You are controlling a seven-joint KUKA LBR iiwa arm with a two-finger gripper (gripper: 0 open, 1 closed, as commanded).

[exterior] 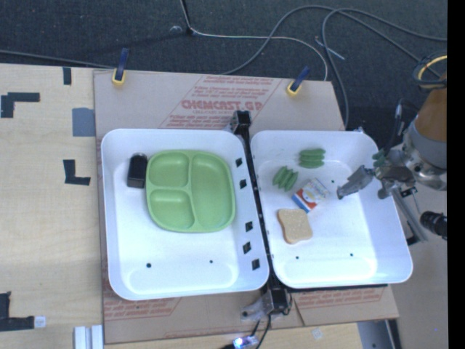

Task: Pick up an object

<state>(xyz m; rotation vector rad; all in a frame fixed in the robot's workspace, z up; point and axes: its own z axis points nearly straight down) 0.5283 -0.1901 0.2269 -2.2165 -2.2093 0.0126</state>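
Note:
The right bin [378,264] holds a slice of bread [295,226], a small white packet with red and blue print [311,193], and two green pod-like pieces [285,177] [312,157]. My gripper [362,190] hangs over the right part of this bin, to the right of the packet and apart from it. It is open with nothing between its fingers. In the left bin [182,278] lie a green divided plate [191,190] and a small black block [136,170] at the plate's left edge.
The two bins meet along a black-clipped seam [251,195] on a cardboard sheet [218,100]. Cables [290,27] run over the dark floor behind. Yellow clamps [118,77] [294,87] hold the cardboard's far edge.

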